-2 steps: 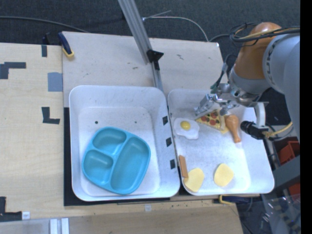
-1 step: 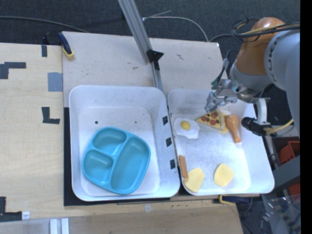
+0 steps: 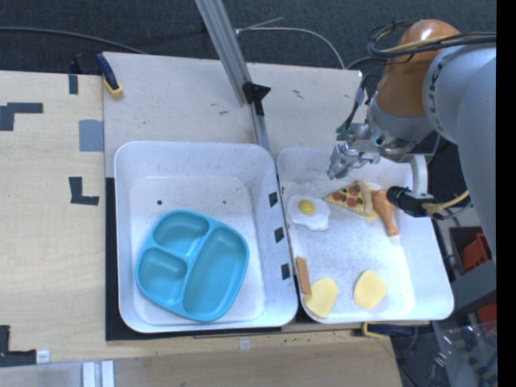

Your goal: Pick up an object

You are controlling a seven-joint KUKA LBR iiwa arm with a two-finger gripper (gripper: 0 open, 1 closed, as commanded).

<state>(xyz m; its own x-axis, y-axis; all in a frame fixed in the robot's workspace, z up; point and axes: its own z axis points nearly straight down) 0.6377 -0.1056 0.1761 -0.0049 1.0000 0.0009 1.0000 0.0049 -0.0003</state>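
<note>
Progress: none visible, by my judgement. The hand (image 3: 339, 168) hung over the far part of the right bin (image 3: 419, 293), just beside the pizza slice (image 3: 352, 197); nothing showed between its tips, and whether it was released or clenched I could not tell. The whole pick was left to do.

Candidates, right bin: the pizza slice, touching a hot dog (image 3: 385, 214) on its right; a fried egg (image 3: 308, 211) just left of the slice; a second sausage (image 3: 302, 273) along the near-left wall; two yellow pieces, one (image 3: 322, 297) beside that sausage, one (image 3: 370, 289) a little apart. All lay flat on the bin floor.

Left bin (image 3: 193, 156): a blue divided plate (image 3: 192, 264), three compartments.

Surface: a pale desk (image 3: 48, 216) with dark tape marks; a lighter board (image 3: 177, 95) behind the bins; a yellow and blue clamp (image 3: 109, 75) at its far-left corner.

Room: dark floor behind, cables trailing, a metal rail (image 3: 226, 43) slanting down to the bins. The grey arm (image 3: 463, 87) entered from the right.
</note>
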